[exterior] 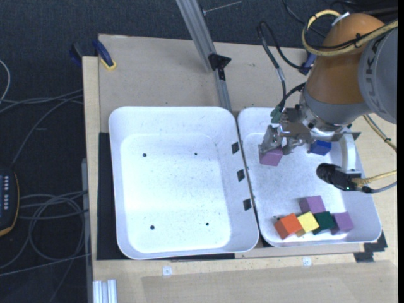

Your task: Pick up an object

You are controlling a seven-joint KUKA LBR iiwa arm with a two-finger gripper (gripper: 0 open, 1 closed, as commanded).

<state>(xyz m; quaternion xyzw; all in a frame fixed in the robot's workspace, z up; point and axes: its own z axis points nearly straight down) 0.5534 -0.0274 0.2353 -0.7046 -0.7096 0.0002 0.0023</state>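
I see the end effector (pixel 276 145) low in the right-hand shallow white plastic bin (pixel 363 197), near that bin's 10 o'clock corner, with a small purple cube (pixel 271 158) sitting right at its metal fingertips (pixel 270 139). The cube looks pinched from above, so I read the end effector as clenched on it, though the grip seems to catch only the cube's upper part.

My worries from here:

- A shallow hold means the purple cube could slip or twist out as soon as the grey arm with the orange band (pixel 344 62) lifts; a tilted cube would drop back into the bin
- I cannot tell whether the cube rests on the bin floor or hangs just above it, so the lift may not have truly begun
- The divider edge toward the left-hand empty-looking white bin (pixel 126 169) lies just at the cube's 9 o'clock; a sideways drift could knock the cube against that wall
- A small blue block (pixel 321 148) sits close at 3 o'clock, partly under the wrist, and the black cable fitting (pixel 334 175) trails nearby; either could snag
- The cluster of orange, yellow, green and purple blocks (pixel 314 219) at 5 o'clock is well apart and should be safe
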